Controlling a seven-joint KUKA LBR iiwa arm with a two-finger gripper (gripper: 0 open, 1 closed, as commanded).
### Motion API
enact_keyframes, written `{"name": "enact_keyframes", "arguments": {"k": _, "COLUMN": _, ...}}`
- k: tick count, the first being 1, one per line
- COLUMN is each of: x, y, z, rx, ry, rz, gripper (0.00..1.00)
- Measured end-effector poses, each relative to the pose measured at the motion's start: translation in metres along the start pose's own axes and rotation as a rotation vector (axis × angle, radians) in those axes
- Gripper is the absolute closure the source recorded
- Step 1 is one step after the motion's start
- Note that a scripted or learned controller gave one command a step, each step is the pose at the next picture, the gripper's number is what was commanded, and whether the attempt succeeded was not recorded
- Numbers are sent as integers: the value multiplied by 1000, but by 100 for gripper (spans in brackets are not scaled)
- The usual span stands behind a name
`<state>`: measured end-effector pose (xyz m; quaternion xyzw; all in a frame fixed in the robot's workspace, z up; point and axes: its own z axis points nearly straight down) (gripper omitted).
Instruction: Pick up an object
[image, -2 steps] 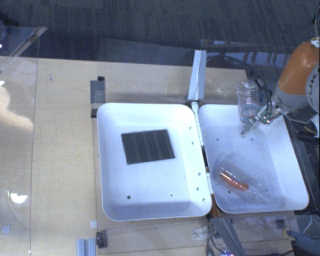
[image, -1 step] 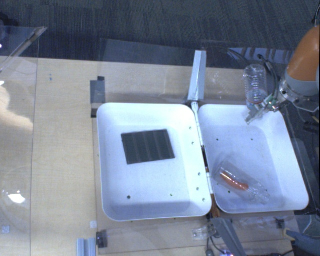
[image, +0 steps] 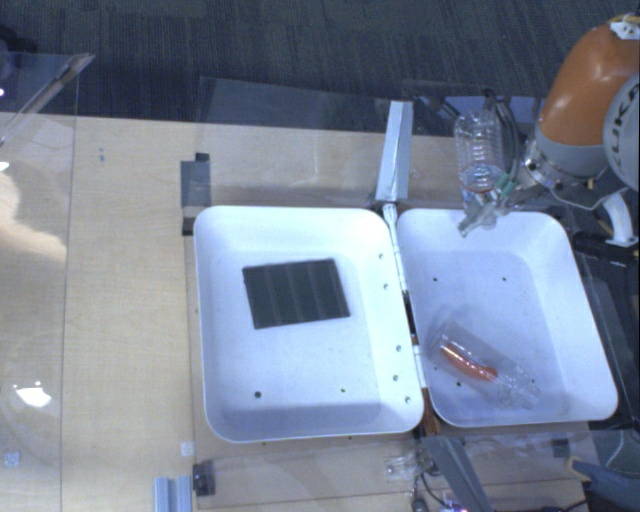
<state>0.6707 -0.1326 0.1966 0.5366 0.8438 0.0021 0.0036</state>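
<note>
Clear plastic bottle (image: 478, 150) held upright between closed gripper (image: 487, 205) fingers, upper right, above right bin's (image: 585, 300) far edge.

From where I'm standing the arm (image: 600, 90) is mostly a big rounded orange shell, kinda glossy, with pale grey casing next to it on the right side. Below the orange there's a grey ring at the wrist. The gripper (image: 480, 215) end looks thin and metallic, with a little green bit near it and dark cables running behind. A white piece sticks out lower right.
</note>
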Motion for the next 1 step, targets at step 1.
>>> {"name": "enact_keyframes", "arguments": {"k": 1, "x": -1, "y": -1, "z": -1, "rx": 1, "ry": 0, "rz": 40, "gripper": 100}}
